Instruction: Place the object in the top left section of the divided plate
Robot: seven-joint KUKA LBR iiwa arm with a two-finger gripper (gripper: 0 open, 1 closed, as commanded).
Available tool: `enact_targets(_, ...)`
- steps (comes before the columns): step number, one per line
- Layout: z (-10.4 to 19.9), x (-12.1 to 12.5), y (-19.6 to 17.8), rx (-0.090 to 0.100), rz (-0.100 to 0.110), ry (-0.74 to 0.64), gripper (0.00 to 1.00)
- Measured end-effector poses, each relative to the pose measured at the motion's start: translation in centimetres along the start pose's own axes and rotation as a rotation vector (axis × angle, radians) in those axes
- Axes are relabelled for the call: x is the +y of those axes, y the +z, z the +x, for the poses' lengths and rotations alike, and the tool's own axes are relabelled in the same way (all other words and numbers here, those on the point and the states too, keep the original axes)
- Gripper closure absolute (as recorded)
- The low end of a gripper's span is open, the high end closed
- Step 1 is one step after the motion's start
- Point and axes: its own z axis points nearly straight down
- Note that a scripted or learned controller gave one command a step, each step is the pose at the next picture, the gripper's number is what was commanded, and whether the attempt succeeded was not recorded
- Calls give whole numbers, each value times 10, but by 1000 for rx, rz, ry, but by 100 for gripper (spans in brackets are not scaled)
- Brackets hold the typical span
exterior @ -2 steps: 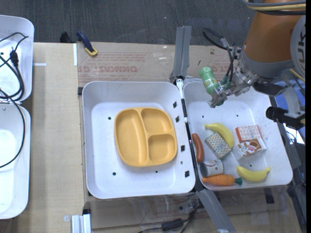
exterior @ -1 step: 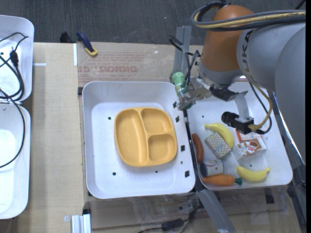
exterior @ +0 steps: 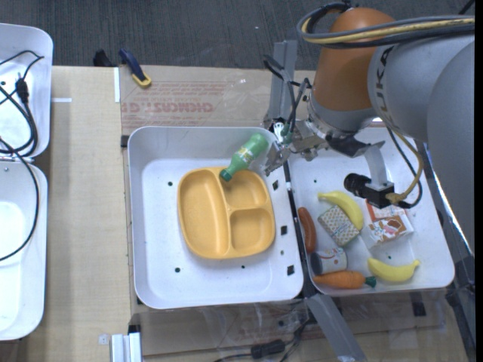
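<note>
step: carry to plate | pincer point(exterior: 273, 154): clamped on green bottle point(exterior: 246, 155), tilted, cap just over yellow divided plate point(exterior: 226, 211) rim | do: ease down-left of the pincer, level over chosen section, release low

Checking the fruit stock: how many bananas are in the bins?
2. One banana lies in the right bin, upper middle, beside a small patterned box. The other banana lies near that bin's lower right corner. The arm may hide more.

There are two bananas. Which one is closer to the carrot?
The lower banana, at the right bin's front edge right beside the carrot. The other banana lies farther back, above the checkered box.
</note>
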Motion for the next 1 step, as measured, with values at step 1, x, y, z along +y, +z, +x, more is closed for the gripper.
enact_targets(1,29,-73,-66,0,-2,-89,0)
